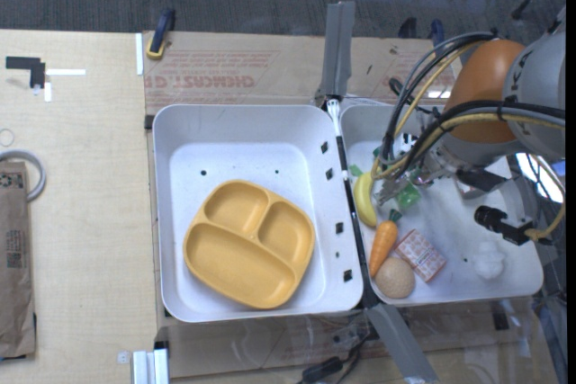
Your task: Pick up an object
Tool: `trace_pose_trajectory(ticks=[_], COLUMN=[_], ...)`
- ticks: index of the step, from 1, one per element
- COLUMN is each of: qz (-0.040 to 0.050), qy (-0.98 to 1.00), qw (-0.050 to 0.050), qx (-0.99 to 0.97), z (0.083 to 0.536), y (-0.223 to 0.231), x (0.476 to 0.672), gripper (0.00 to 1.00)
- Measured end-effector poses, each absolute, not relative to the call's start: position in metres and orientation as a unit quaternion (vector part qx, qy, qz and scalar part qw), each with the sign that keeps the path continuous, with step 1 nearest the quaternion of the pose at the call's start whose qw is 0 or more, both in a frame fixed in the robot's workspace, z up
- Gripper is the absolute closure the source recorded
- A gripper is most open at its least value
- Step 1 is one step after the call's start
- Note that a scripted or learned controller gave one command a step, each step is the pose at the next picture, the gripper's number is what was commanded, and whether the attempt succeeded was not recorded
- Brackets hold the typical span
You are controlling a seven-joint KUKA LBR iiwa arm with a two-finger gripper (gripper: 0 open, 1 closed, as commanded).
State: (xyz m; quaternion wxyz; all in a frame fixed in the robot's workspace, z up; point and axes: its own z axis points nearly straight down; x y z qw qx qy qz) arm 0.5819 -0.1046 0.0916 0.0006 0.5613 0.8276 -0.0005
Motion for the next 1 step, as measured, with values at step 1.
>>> trace_pose_trajectory(ticks=[1], qz=[-0.0007], qy=[0.826], qw=[0.002], qx=[0.563], z=[0.1009], y=[-0.1067], x=[0.5822], gripper=[1.00])
